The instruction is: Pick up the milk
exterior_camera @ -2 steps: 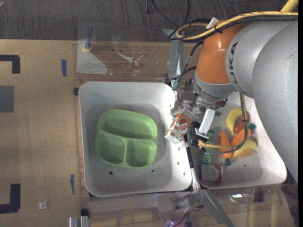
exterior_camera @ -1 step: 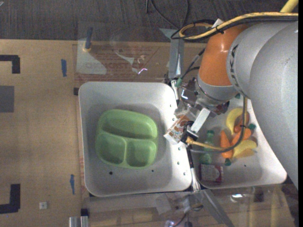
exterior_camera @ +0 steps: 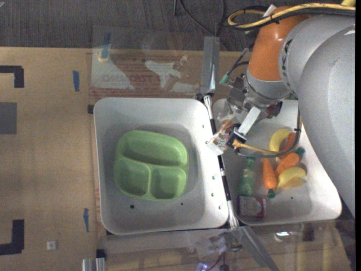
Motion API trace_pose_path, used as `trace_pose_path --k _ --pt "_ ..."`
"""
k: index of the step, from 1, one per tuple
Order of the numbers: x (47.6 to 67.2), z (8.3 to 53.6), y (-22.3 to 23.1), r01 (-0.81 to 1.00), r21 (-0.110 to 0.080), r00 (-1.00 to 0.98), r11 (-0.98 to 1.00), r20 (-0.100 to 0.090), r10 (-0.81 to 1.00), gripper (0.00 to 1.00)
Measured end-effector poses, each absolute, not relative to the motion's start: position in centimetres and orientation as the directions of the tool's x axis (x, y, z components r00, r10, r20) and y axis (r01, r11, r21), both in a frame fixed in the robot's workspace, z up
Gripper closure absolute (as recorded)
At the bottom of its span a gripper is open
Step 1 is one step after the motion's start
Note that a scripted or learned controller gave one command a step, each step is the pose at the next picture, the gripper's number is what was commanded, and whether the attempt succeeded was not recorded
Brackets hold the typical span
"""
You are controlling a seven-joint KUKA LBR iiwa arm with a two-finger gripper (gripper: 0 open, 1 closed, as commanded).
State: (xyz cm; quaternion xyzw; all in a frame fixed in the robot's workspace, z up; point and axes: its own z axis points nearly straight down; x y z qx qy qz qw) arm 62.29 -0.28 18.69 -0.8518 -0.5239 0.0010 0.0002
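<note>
- Camera view: the gripper [exterior_camera: 225, 137] sits at the right bin's [exterior_camera: 327, 199] inner edge, over a small carton, apparently the milk [exterior_camera: 216, 144], beside the bin divider. Whether the fingers are spread or pinching cannot be told.
- Step, judged: the grasp attempt; next comes a secure closure, then a straight lift.
- The milk appears small, pale and partly hidden; the green tray [exterior_camera: 150, 165] lies apart.

The right bin [exterior_camera: 316, 208] is crowded: carrots [exterior_camera: 269, 175], bananas [exterior_camera: 291, 175], a green bottle [exterior_camera: 247, 176] and a dark packet [exterior_camera: 251, 206] cluster mid-frame right, under the arm [exterior_camera: 316, 66]. The left bin [exterior_camera: 107, 208] has bare floor around the green divided tray [exterior_camera: 150, 164] at its centre.
</note>
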Motion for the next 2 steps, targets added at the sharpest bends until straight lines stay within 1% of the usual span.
trace_pose_path --k 1,2 --pt "65.0 18.4 -4.2 0.733 0.000 0.680 -0.680 -0.002 0.733 1.00" --pt "63.9 20.3 -6.3 0.554 0.000 0.833 -0.833 -0.002 0.554 1.00"
